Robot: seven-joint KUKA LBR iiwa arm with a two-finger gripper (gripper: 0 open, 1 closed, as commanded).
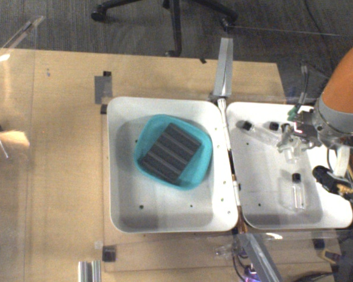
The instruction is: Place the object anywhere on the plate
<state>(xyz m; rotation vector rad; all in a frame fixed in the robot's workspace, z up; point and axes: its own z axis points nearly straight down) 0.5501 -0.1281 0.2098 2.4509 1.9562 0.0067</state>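
The gripper, its grasp state impossible to tell, hangs over the right bin above clear vials lying just toward the near rim, while the blue plate, bearing a dark ridged block, sits well leftward in the left bin.

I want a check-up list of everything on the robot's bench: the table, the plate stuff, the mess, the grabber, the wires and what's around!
Surface: wooden bench bearing two white bins side by side.
Job's things: teal plate in the left bin, with a dark ribbed block lying on it.
Clutter: clear vials with dark caps in the right bin; one upright-lying vial near its right side.
Grippers: gripper over the right bin's upper part; fingers too blurred to judge.
Cables: coloured wires by the arm.
Surroundings: office chair base on grey carpet.
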